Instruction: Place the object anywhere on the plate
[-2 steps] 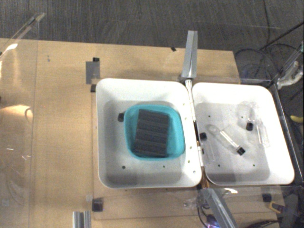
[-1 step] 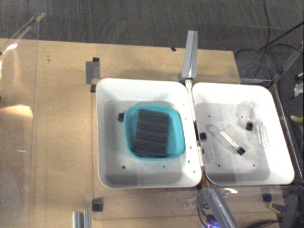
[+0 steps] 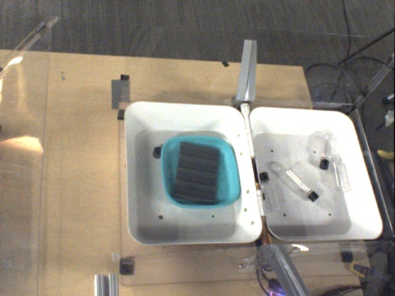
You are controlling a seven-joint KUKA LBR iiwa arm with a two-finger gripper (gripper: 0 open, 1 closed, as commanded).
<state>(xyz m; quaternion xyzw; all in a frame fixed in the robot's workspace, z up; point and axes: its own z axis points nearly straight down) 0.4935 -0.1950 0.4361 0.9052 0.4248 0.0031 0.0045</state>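
A teal, rounded-square plate lies in the middle of the left white bin. A dark grey ribbed block rests flat on the plate and covers most of its centre, with its long side running front to back. A small black piece sits on the bin floor, touching the plate's left rim.
The right white bin holds several clear plastic tubes, one with a black cap, another near the right wall. A small black piece lies by the divider. A grey metal post stands behind the bins' junction.
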